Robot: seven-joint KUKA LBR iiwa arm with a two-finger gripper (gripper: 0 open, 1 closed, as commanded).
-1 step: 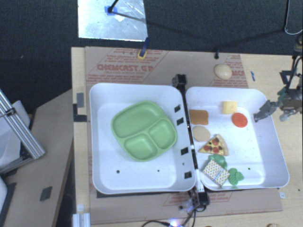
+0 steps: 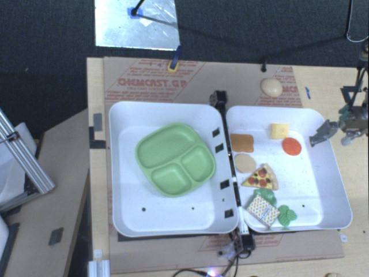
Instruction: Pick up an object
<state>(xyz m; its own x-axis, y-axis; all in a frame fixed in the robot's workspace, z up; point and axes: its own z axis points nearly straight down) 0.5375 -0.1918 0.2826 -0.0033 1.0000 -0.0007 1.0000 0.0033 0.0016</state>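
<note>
The right bin (image 2: 328,180) holds several toy foods: a yellow cheese block (image 2: 279,131), a red tomato slice (image 2: 292,146), a brown toast (image 2: 241,142), a tan round disc (image 2: 245,163), a pizza slice (image 2: 261,178), a small patterned packet (image 2: 262,211) and green leafy pieces (image 2: 286,215). My gripper (image 2: 334,136) hangs over the right bin's far right rim, right of the tomato slice and apart from it. Its fingers are spread, with nothing between them.
A green divided plate (image 2: 176,159) lies in the left bin (image 2: 124,212). A beige ball (image 2: 271,86) rests on the cardboard behind the right bin. A black divider with clips (image 2: 226,154) runs between the bins. A foil sheet (image 2: 137,16) lies at the far left.
</note>
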